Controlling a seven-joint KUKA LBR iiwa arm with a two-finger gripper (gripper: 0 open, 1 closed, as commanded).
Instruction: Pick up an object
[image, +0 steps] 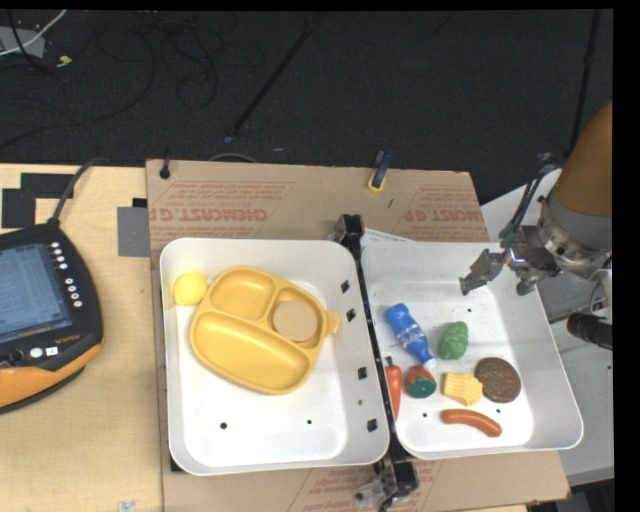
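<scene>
Right bin, near edge: an orange-red sausage lies flat by the front wall of the right bin, apart from its neighbours; low and round, likely to roll under a careless pinch.
Right bin, near row: a brown round patty, a yellow ridged piece, a red-and-green item and an orange carrot against the divider; these sit close together, so a descent here risks catching two at once.
Right bin, middle: a blue bottle lying on its side at a slant, with a green lumpy item just beside it; the bottle looks the most graspable candidate, best taken across its narrow width.
Left bin: a yellow compartment tray with a tan disc in its round well, and a yellow ball touching the tray's far-left corner.
Gripper: the gripper hangs over the far part of the right bin with fingers spread and nothing between them, well apart from every object.
Step in hand: approach, judged not yet begun in earnest.
Advice: centre over one isolated object, turn the fingers square to its short axis, descend straight, close only once both fingers flank it.
Far worktop: cardboard sheet under both bins; a tablet-like pendant at far left.
</scene>
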